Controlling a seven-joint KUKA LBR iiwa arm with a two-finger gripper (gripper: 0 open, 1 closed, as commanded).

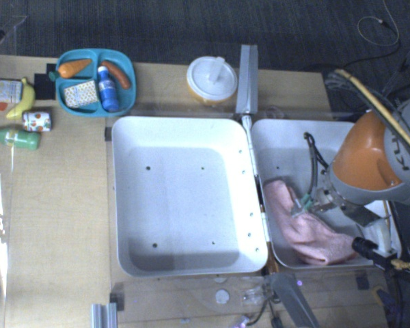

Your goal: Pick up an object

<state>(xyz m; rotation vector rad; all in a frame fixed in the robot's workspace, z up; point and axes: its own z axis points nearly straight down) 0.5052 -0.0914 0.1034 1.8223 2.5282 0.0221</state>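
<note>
Light wood tabletop (55,203) with two shallow white bins side by side, dark carpet behind; the left bin (184,197) has nothing to grab, the right bin (287,149) holds a pink cloth (301,227) bunched along its near-left side; the tool (306,203) sits right at the cloth's upper edge, touching or nearly so, but I can't tell its state from this angle; cloth looks light, soft and floppy, not fragile, so I'd guess it'll drape and stretch rather than lift cleanly; best bet is pinching a raised fold in the thick middle, not a flat edge
</note>
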